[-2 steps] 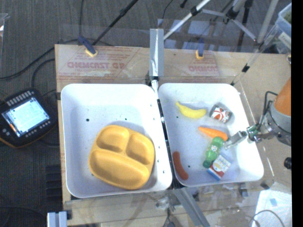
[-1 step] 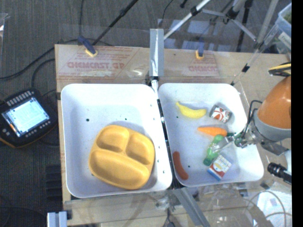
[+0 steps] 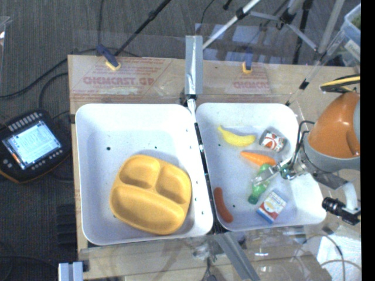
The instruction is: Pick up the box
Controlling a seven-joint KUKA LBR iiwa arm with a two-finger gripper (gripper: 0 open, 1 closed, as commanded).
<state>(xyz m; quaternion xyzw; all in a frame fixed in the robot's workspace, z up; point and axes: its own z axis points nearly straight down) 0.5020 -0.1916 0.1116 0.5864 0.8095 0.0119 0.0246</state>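
The box (image 3: 272, 206) is small, white with blue and orange print, and lies flat near the front right corner of the right bin (image 3: 296, 119). My gripper (image 3: 286, 170) reaches in from the right edge of that bin. It sits just behind and above the box, close to the upper end of a green bottle (image 3: 261, 184). Nothing shows in the gripper. The arm's orange band (image 3: 335, 132) hangs over the bin's right rim.
The right bin also holds a banana (image 3: 237, 136), a red and white can (image 3: 272, 141), a carrot (image 3: 256, 157) and a reddish sausage (image 3: 222, 205). A yellow divided tray (image 3: 151, 193) lies in the left bin (image 3: 94, 151). A handheld controller (image 3: 32, 145) sits at far left.
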